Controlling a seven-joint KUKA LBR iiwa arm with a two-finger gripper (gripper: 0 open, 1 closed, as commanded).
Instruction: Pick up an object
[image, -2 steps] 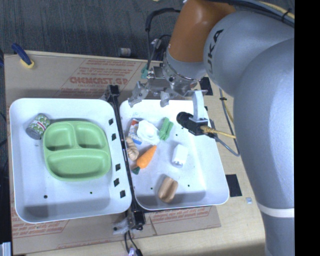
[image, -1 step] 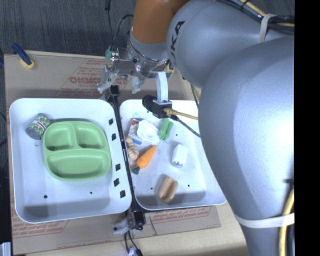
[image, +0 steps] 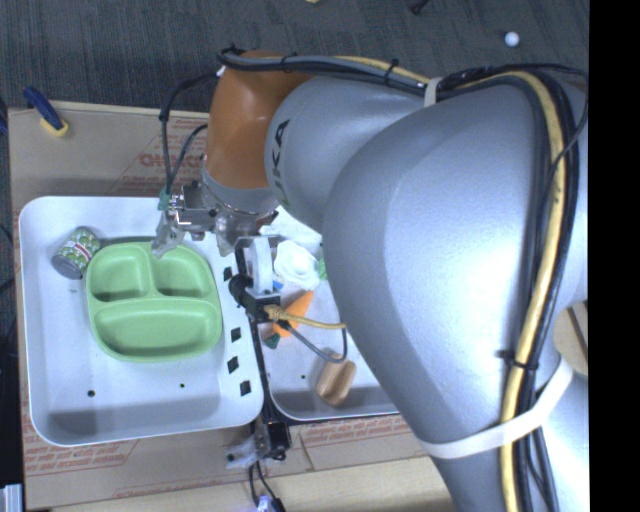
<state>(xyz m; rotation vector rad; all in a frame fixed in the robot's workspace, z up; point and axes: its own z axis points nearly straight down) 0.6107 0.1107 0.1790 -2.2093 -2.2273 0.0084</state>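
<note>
- Left bin (image: 40, 400): small can (image: 75, 251) lies on its side at far left, just beside the green tray (image: 155, 305). We'd call either one a fair pick.
- Gripper (image: 170, 230) hangs over the tray's upper rim, nr the can. We can't tell if it's spread or pressed together.
- Risks, in our judgement: the tray rim looks shallow & slick, so a pinch may slip. The can may roll if nudged.
- Right bin (image: 300, 408): white wad (image: 295, 262), orange piece (image: 297, 303) and tan block (image: 335, 380) sit close under the arm, so they're awkward to reach w/o a bump.

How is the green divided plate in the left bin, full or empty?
Empty: all three compartments of the green plate show only bare green surface.
</note>
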